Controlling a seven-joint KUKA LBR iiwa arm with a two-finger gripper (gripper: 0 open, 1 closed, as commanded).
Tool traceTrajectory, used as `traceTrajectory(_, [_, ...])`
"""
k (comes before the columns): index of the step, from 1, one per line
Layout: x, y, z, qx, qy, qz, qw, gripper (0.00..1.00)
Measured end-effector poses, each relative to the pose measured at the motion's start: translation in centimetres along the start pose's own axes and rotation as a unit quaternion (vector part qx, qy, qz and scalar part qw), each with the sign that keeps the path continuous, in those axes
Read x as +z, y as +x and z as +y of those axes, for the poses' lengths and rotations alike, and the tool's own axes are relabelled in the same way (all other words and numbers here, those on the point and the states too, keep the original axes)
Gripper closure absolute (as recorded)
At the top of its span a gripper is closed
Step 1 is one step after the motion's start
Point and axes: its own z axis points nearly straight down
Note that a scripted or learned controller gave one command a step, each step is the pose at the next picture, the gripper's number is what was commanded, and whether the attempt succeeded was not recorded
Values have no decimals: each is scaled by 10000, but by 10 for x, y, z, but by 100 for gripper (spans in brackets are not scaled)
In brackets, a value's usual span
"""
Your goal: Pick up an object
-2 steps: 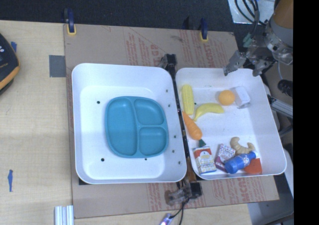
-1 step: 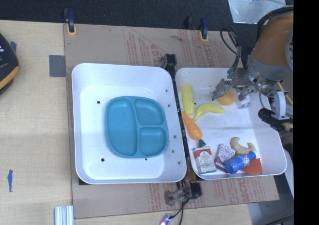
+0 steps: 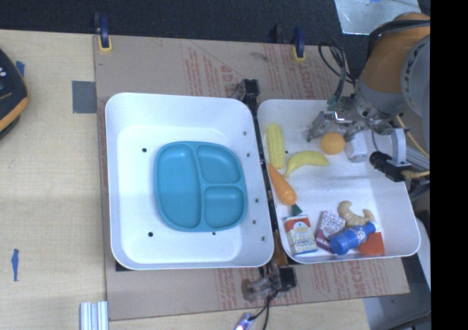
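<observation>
Where the right bin [image 3: 391,208] meets its far wall, the end effector [image 3: 333,125] hovers | orange [image 3: 333,143] just below it, touching | grip state: cannot tell

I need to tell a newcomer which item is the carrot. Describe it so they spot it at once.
Look in the right-hand white bin, along its left wall. The carrot lies there, just below the ear of corn and left of the banana. It alone is long, tapered and orange; its neighbours are yellow.
</observation>
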Motion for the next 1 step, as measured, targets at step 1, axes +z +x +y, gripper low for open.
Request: traceTrajectory(1, [4,-13,8,-21,-15,56,10000,0])
